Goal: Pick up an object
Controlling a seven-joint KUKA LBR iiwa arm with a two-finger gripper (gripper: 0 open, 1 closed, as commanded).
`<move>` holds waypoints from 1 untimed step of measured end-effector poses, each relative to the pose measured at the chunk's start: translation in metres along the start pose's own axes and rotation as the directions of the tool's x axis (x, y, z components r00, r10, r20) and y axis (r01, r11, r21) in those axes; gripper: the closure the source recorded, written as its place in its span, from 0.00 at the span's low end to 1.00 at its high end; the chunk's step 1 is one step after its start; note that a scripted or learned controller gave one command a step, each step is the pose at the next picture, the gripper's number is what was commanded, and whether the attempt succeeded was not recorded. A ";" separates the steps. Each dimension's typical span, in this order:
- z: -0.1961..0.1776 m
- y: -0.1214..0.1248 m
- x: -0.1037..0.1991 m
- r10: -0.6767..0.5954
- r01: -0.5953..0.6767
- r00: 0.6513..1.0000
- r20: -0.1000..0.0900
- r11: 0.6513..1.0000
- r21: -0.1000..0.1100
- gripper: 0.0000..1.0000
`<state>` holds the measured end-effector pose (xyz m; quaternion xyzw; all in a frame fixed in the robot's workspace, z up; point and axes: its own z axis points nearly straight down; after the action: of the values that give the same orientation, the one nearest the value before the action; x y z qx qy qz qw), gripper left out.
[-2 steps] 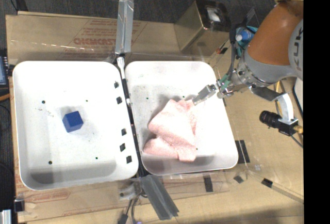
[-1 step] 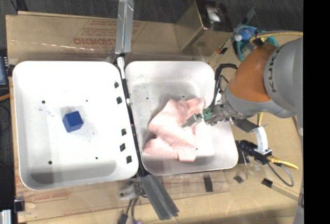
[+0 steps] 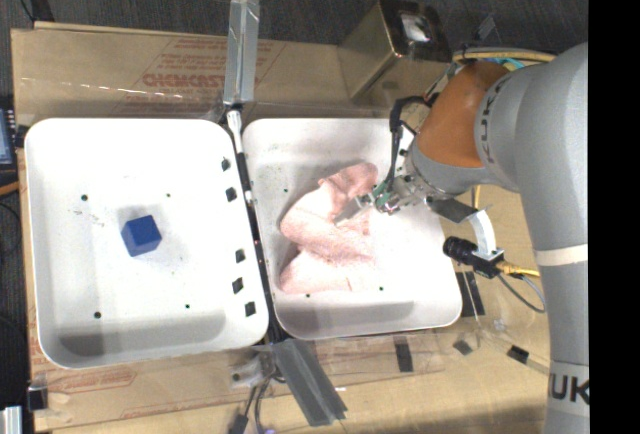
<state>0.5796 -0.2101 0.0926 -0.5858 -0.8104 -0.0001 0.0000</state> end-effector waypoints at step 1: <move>0.001 -0.011 0.035 -0.034 0.034 0.999 -0.002 0.999 0.002 0.00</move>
<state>0.5579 -0.1799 0.0919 -0.5718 -0.8204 0.0001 0.0012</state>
